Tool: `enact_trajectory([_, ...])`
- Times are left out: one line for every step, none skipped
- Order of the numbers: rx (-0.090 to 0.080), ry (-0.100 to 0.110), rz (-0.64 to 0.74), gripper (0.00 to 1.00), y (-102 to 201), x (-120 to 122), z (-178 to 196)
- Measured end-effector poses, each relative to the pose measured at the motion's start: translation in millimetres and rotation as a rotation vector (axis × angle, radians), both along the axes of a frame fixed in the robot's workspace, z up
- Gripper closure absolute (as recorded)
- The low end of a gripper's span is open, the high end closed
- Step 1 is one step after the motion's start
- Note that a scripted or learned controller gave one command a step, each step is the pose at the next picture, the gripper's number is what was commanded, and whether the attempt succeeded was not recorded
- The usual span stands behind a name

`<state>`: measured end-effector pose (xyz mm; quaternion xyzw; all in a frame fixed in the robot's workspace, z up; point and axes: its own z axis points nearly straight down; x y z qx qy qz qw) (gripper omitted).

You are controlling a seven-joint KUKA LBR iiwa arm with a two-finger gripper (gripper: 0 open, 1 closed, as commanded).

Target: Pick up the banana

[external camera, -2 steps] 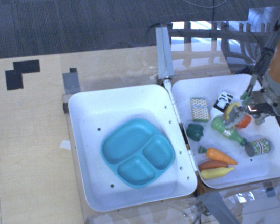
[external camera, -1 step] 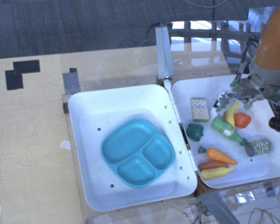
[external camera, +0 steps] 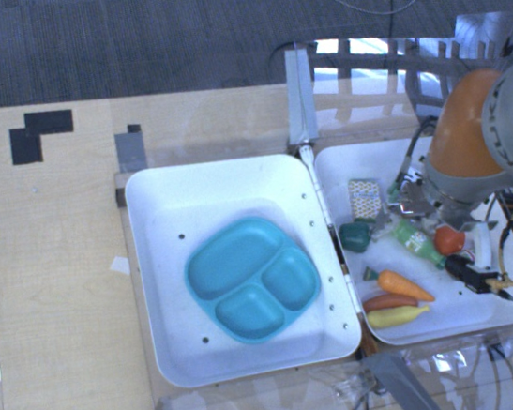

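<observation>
The banana (external camera: 397, 316) is small and yellow and lies along the front wall of the right bin (external camera: 461, 311), just below a dark red chili-like piece (external camera: 389, 302). My gripper (external camera: 408, 204) hangs over the middle of the right bin, well behind the banana, above a green bottle (external camera: 417, 242). The grey arm with its orange band (external camera: 465, 127) comes in from the right and covers the bin's back right part.
In the right bin lie a carrot (external camera: 404, 286), a red tomato (external camera: 449, 239), a green pepper (external camera: 355, 235) and a speckled packet (external camera: 365, 198). The left bin (external camera: 160, 260) holds a blue divided plate (external camera: 252, 278). Cables (external camera: 485, 283) trail at the right.
</observation>
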<state>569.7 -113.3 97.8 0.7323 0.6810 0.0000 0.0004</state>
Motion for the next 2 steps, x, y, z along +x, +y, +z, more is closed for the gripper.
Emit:
enact_trajectory([0.001,0.0,0.098,0.0,-13.5,25.4,88.5])
enact_trajectory([0.001,-0.001,0.068,0.0,-54.5,25.6,8.8])
